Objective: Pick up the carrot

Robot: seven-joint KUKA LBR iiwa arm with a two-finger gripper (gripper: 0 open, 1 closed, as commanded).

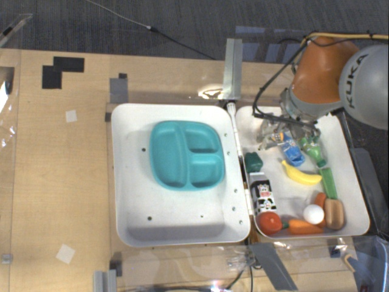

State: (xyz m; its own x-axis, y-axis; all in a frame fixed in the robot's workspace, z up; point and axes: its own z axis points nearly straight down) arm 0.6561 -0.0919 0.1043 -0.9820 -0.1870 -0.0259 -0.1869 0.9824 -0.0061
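Gripper (285, 132) over right bin (352, 181) rear, finger state indeterminate, holding nothing visible. Carrot (305, 227) at front edge beside tomato (270, 222), well apart from gripper.

Teal tray (185, 154); banana (300, 174); tomato (270, 222).

Hand (285, 132) fingers blurred; arm (364, 84) cut by right edge.

Readable only: "KUKA" in dark letters on the grey rounded arm casing (368, 84), just above the gripper.
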